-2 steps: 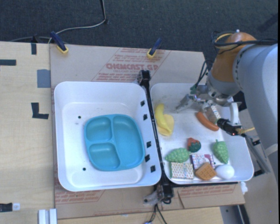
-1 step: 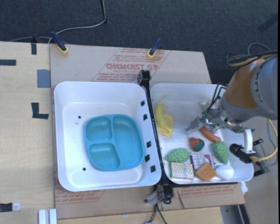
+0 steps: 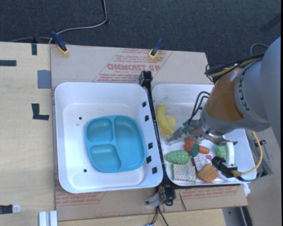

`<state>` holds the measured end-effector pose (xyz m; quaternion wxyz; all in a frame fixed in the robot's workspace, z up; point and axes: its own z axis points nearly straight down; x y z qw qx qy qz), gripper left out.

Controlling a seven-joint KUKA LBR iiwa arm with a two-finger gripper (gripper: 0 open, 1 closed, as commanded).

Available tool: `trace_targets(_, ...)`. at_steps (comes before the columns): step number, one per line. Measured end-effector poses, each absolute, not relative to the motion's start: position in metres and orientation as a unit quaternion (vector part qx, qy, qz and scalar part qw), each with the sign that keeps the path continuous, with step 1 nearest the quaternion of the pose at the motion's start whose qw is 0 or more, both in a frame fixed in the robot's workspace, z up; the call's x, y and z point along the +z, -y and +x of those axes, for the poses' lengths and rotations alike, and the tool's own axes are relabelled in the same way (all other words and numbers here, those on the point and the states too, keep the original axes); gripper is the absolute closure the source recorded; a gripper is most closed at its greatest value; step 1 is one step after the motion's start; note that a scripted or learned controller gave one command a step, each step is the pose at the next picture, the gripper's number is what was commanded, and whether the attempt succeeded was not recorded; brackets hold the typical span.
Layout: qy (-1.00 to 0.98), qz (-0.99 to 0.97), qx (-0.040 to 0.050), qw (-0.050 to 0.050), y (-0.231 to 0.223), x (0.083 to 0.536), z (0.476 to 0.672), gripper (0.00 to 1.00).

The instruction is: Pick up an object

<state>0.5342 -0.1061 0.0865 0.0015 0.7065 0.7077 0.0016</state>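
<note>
Camera view — gripper (image 3: 187,134) fingers hidden by wrist, over right bin (image 3: 179,94) toys

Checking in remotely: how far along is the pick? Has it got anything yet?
Done: the arm has reached into the right bin, with the gripper low over the toy pile beside the yellow banana.
In hand: nothing visibly; I can't tell the gripper's state from this angle.
Left: grasping and lifting an object. The orange carrot and green piece lie in the bin.

"CHEMCAST" on cardboard sheet (image 3: 132,67)
</note>
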Motion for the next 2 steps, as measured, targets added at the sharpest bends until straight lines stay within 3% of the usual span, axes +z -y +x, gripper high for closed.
trace_targets(1, -0.707, 0.707, 0.0013, 0.004, 0.108, 0.096, 0.535, 1.0)
trace_targets(2, -0.708, 0.706, 0.001, 0.001, 0.048, 0.185, 0.585, 1.0)
